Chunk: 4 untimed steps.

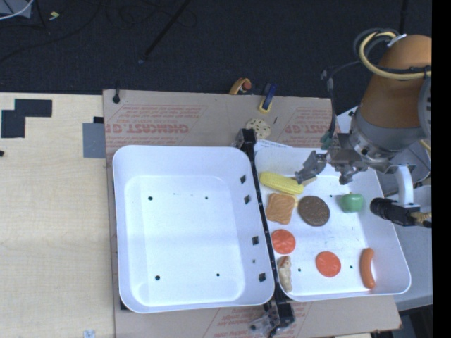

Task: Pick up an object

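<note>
Over the right bin (394, 287), the gripper (328, 169) hovers, fingers spread and holding nothing.
The corn cob (281, 184) lies just left, long axis crosswise.

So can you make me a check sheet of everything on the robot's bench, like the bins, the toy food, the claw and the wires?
Surface: brown cardboard sheet on a pale wooden bench, bearing two shallow white bins, left bin and right bin.
Job's things, all in the right bin: yellow corn cob, tan toast slice, round brown patty, small green piece, two red-orange discs, orange sausage, pale beige piece.
Clutter: spotted cookie on the cardboard behind the bins.
Gripper: two-finger gripper over the right bin's back, open, holding nothing.
Cables: yellow loop at the arm.
Surroundings: dark floor.
</note>
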Each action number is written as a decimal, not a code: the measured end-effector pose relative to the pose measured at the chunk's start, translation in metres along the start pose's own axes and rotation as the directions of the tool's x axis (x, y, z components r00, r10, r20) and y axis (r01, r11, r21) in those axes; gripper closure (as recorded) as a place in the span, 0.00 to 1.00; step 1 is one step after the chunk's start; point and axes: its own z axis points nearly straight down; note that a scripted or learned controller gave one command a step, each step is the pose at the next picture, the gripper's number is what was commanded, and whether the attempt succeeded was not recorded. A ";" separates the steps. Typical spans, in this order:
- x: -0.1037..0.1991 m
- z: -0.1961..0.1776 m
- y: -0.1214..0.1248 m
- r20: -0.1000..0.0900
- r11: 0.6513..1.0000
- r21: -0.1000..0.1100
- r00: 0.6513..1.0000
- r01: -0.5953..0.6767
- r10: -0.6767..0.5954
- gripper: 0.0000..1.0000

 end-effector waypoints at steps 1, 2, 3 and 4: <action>0.072 0.033 -0.041 -0.003 1.000 0.007 1.000 0.005 -0.005 0.00; 0.069 0.070 -0.045 0.000 1.000 0.005 1.000 -0.001 0.001 0.00; 0.004 0.052 -0.063 0.003 1.000 0.000 1.000 -0.006 0.006 0.00; 0.054 0.068 0.001 0.000 1.000 -0.003 1.000 0.004 -0.004 0.00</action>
